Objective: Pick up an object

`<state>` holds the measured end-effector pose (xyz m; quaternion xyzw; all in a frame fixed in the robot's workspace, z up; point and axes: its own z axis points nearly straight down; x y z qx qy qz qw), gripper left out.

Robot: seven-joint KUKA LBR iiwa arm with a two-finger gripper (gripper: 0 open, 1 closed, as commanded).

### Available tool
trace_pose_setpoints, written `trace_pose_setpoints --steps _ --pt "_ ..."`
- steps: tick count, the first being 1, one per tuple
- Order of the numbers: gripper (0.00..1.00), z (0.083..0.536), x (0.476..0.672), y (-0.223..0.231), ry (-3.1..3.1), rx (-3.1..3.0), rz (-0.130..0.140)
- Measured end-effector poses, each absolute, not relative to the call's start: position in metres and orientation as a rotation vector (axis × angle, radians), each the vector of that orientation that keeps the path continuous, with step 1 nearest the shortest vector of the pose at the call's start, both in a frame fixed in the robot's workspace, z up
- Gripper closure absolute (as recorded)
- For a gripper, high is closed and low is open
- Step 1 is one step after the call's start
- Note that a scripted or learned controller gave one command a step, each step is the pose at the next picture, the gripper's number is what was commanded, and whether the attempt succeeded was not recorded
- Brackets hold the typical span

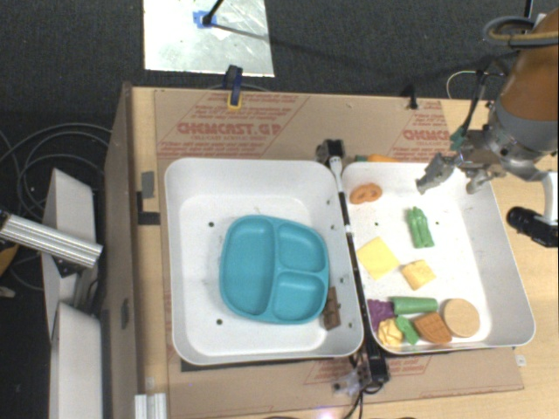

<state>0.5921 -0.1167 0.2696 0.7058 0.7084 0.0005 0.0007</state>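
1. The left bin [188, 190] on the desk [262, 120] holds a teal divided plate [273, 269], lying flat near the middle; a small brown piece [332, 308] sits at the plate's near right edge, against the divider between the bins.
2. The right bin [498, 260] holds the candidates for the pick: an orange piece [366, 193] at the far left; a yellow block [377, 257] and a smaller yellow-orange cube [417, 274] near the centre; a green ribbed piece [420, 228] lying lengthwise just right of them.
3. Along the near wall a cluster crowds together: a purple piece [378, 310], a green cylinder [412, 305], a brown cracker-like item [431, 326] and a tan round disc [461, 316], touching or nearly so.
4. The end effector [454, 175] hovers over the far right part of the right bin, its two fingers spread apart with nothing between them.
5. The green ribbed piece looks the likeliest target, being nearest and standing clear of its neighbours; a good grasp would probably straddle its narrow width, fingers crosswise to its long axis, descending straight before closing; the crowded near cluster seems the riskier choice.
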Motion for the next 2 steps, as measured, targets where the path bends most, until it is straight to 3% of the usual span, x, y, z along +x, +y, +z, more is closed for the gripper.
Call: trace_pose_setpoints --steps 1,2 --pt "0.00 0.158 0.583 -0.168 2.221 2.227 -0.006" --pt "0.00 0.081 0.596 -0.128 2.230 2.216 0.000"
